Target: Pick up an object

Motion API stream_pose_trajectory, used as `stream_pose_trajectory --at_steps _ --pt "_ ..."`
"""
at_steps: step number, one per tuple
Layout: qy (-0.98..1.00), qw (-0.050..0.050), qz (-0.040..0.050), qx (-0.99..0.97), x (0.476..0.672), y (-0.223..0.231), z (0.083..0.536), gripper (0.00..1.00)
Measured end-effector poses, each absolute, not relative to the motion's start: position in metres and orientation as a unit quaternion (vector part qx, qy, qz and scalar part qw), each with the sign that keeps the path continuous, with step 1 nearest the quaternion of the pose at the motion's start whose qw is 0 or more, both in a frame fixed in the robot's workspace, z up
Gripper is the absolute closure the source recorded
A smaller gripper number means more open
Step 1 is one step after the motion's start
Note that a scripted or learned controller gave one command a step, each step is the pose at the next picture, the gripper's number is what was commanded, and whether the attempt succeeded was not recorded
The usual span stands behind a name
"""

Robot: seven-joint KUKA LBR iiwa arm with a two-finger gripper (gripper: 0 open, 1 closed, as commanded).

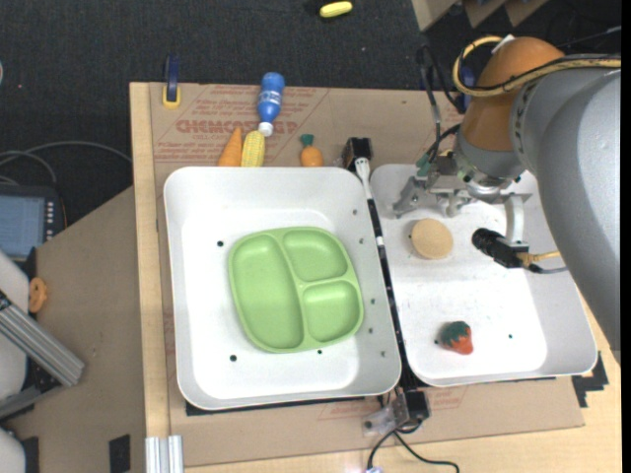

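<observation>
A round tan bun-like object [431, 238] lies in the upper left part of the right bin [552, 353]. Near that bin's front sits a small red and green strawberry [455, 337]. My gripper [434, 197] hangs over the far end of the right bin, just beyond the tan object. Its fingers are spread open and hold nothing. The grey arm with its orange band comes in from the right and covers the bin's right far corner.
The left bin [192, 294] holds a green divided plate [294, 287]. Behind the bins on the cardboard lie a blue and white bottle [269, 98], a corn cob [252, 148], two carrots [230, 149] [311, 152] and a small black object [356, 151].
</observation>
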State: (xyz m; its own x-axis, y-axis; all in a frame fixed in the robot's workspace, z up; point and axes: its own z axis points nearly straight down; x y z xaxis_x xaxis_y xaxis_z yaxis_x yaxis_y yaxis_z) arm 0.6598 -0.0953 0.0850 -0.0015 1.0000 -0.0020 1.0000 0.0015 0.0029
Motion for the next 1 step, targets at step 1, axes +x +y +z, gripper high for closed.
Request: stream_pose_trajectory --at_steps 1 --pt "0.705 -0.003 -0.0022 0.709 0.5962 -0.135 0.0845 0.0"
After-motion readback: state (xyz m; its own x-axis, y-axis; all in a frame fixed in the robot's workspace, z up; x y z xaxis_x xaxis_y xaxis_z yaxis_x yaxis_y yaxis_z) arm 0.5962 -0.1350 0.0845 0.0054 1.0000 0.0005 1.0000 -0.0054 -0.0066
